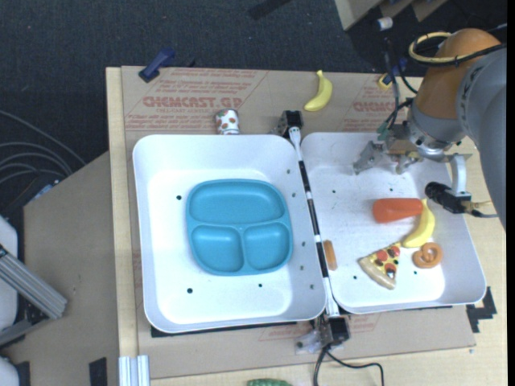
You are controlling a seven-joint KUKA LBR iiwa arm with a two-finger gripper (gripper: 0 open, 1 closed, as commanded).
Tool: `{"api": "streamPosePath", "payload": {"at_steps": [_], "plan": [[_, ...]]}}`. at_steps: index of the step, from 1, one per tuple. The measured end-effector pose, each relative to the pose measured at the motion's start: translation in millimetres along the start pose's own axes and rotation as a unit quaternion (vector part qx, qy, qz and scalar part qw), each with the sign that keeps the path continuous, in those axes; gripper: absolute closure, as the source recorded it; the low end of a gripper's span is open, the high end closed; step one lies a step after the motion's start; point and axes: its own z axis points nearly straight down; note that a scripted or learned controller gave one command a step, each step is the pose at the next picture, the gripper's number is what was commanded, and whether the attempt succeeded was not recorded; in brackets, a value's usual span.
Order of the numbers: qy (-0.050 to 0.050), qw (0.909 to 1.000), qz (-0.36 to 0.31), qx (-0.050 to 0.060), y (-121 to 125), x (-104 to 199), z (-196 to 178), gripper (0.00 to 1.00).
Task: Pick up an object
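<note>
My gripper (385, 156) hangs over the far edge of the right bin (346, 292), near its far right corner, and it carries nothing. Its fingers (364, 162) look spread apart, with only the white bin floor showing between them (the tips are small, so I say this with some care). So the task is not yet done: no object is lifted, and I judge that I am only at the approach.

The things I could pick lie in the near right part of this same bin, apart from my gripper. An orange-red carrot-like piece (397, 209) lies closest, toward the right edge. A yellow banana (421, 227) touches it on the near side. A small brown doughnut (427, 256) lies just beside the banana, and a pizza slice (381, 266) lies near the front edge. One small orange stick (329, 254) rests on the rim between the two bins.

The left bin (153, 240) holds a blue divided plate (238, 225) in its middle. A second banana (319, 93) lies on the bench (201, 95) beyond the bins.

What is left is everything important: to move over one object, descend, close on it and lift.
</note>
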Motion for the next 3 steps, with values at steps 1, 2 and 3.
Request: {"api": "streamPosePath", "payload": {"at_steps": [1, 2, 3], "plan": [[0.0, 1.0, 0.001, 0.002, -27, -10, 0, 0.0], [0.0, 1.0, 0.0, -0.001, 0, 5, 0, 0.0], [0.0, 1.0, 0.001, 0.002, -15, -7, 0, 0.0]]}}
